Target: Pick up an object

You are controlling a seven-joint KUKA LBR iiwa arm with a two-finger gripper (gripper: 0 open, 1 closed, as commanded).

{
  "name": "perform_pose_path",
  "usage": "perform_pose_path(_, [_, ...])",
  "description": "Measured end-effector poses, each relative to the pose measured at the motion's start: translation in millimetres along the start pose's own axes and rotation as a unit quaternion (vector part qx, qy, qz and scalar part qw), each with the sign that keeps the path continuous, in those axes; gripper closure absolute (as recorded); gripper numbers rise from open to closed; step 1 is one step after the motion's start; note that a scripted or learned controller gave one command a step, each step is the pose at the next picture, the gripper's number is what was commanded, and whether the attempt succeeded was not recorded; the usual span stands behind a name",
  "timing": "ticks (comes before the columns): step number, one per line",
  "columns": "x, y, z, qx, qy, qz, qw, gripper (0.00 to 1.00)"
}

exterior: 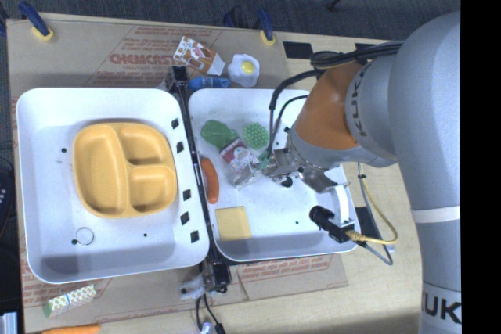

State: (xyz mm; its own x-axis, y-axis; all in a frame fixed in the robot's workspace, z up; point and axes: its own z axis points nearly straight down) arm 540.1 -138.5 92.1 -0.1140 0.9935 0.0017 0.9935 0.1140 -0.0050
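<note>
The right bin (274, 242) holds a green leafy piece (217, 132), a green bumpy piece (256, 135), a clear crumpled packet with red inside (240, 161), an orange sausage-shaped piece (210, 178) by the left wall and a flat yellow square (233, 222). The grey arm with its orange band (333, 117) reaches in from the right. My gripper (275, 167) is low in the bin's middle, right beside the clear packet and just below the bumpy green piece. The wrist hides its tips.
A yellow divided plate (125, 167) lies in the left bin (39, 192). Behind the bins sit a small printed carton (192, 53), a blue item (208, 82) and a yellow-and-white item (245, 68). A wrapped packet (72, 298) lies at the front left. Black cables (368, 235) trail by the right bin.
</note>
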Motion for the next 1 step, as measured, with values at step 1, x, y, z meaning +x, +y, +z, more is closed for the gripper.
perform_pose_path(1, [34.4,49.7,0.1,-0.001,0.000,-0.014,0.9999,0.00])
